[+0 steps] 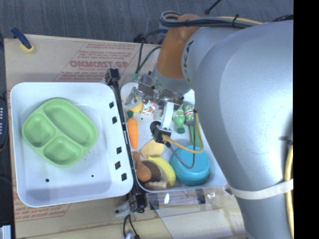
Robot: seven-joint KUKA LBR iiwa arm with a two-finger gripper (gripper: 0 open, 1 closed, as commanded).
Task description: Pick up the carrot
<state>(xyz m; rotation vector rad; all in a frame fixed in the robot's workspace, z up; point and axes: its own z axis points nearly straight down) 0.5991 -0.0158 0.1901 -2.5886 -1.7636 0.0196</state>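
Note:
The carrot (132,132) is orange and lies lengthwise in the right bin (215,182), close along its left wall. My gripper (145,104) hangs over the far end of that bin, just above and to the right of the carrot's far tip. The gripper's metal parts blur into the clutter beneath them. Nothing of the carrot is lifted; it rests on the bin floor. The big grey arm with its orange band (172,54) covers the right part of the bin.
The right bin also holds a banana (165,169), a blue bowl (191,166), a brown piece (143,172), a yellow piece (152,148) and a green bottle (179,119). A green divided plate (59,131) sits in the left bin (30,193).

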